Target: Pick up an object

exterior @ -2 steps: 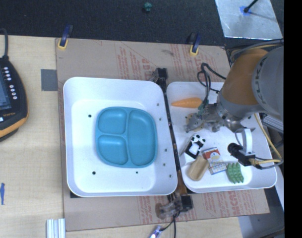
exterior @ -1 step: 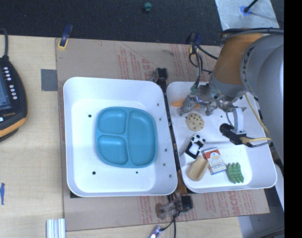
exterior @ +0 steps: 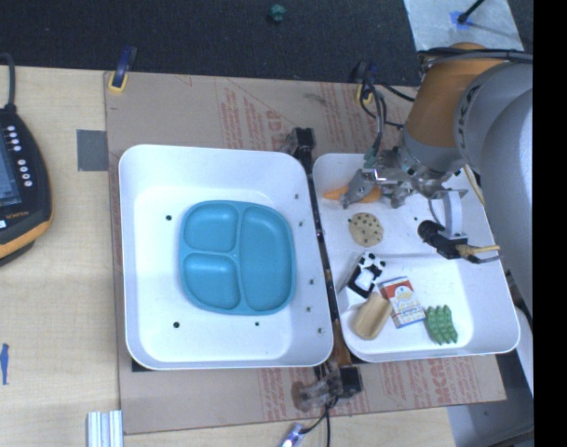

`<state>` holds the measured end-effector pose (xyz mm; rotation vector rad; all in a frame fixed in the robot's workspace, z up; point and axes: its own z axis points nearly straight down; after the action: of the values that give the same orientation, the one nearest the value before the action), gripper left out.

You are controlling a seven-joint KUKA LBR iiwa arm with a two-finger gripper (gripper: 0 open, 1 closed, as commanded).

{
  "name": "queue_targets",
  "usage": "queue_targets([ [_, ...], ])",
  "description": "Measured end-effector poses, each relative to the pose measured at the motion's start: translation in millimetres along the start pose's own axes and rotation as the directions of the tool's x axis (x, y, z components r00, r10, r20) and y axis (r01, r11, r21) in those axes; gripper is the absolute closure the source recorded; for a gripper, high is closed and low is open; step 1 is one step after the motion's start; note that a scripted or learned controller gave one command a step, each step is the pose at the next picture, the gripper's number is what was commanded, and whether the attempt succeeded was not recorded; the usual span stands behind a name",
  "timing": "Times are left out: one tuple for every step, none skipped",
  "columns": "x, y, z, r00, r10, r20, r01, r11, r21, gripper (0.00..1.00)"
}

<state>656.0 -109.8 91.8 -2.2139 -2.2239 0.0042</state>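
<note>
Orange object (exterior: 331, 194) partly behind the end effector (exterior: 365, 192); handheld pendant (exterior: 8, 184) cut by the left edge.

Two shallow white bins side by side on a cardboard-covered bench: left bin (exterior: 143, 250) holding a light-blue three-compartment plastic plate (exterior: 236, 255). In the right bin (exterior: 488, 329), metal two-finger gripper (exterior: 365, 191) low at eleven o'clock, just above a round speckled cookie (exterior: 365, 227). Toward six o'clock, clustered: black-and-white toy (exterior: 366, 275), red-and-white small box (exterior: 403, 302), tan scoop (exterior: 370, 317), green studded block (exterior: 440, 324).
</note>
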Motion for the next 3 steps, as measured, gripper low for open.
queue_targets([
  [15.0,-65.0,0.7,1.000,0.001,0.001,-0.001,1.000,0.001,0.00],
  [17.2,0.3,-0.2,1.000,0.002,0.000,-0.002,1.000,-0.001,0.00],
  [15.5,-79.8,0.7,1.000,0.000,0.001,0.000,1.000,0.001,0.00],
])
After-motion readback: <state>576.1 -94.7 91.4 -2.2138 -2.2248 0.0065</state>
